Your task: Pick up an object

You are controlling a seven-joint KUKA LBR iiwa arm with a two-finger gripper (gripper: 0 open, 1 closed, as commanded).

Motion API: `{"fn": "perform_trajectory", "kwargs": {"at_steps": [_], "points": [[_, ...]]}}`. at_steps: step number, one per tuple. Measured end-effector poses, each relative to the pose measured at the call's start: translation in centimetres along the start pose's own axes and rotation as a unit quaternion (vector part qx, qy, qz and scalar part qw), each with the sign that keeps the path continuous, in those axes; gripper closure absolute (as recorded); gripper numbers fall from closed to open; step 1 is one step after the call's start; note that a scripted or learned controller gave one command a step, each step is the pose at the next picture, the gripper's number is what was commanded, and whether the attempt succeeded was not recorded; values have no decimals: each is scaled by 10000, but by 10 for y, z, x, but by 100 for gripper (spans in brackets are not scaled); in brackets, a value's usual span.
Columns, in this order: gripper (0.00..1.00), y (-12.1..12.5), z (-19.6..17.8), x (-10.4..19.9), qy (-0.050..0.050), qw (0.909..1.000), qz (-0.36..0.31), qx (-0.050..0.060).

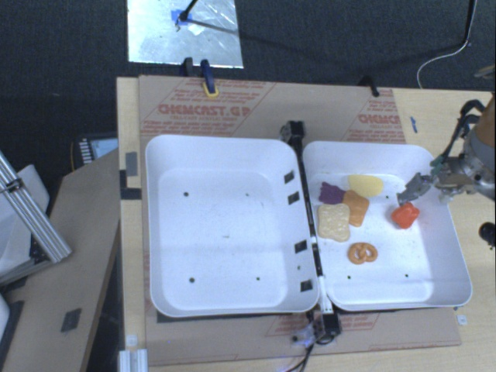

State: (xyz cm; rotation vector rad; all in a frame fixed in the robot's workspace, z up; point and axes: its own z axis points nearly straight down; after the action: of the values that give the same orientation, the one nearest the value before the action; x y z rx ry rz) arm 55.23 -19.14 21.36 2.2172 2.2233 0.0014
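Observation:
The right bin (pixel 446 289) holds several small toy foods. A red-orange piece (pixel 404 216) lies near its right side. A yellow piece (pixel 365 184), a purple piece (pixel 331 193), an orange block (pixel 356 207) and a cream toast slice (pixel 334 222) cluster at the bin's left. A brown pretzel (pixel 362 253) lies below them. My gripper (pixel 413 190) reaches in from the right and hangs just above and to the right of the red-orange piece. I see nothing held in it.
The left bin (pixel 167 157) sits beside the right one, with a black divider strip (pixel 306 215) and clips between them. Cardboard lies under both bins. A foil sheet (pixel 184 22) lies at the back, and a metal rail (pixel 31 215) stands at far left.

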Motion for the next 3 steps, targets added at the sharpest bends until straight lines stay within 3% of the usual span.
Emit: {"fn": "perform_trajectory", "kwargs": {"at_steps": [1, 2, 3], "points": [[0, 44, -121, -16, -34, 10000, -15, -83], [100, 43, -124, -15, -16, 10000, -36, -33], [100, -64, -180, 24, 4, 10000, -12, -20]]}}
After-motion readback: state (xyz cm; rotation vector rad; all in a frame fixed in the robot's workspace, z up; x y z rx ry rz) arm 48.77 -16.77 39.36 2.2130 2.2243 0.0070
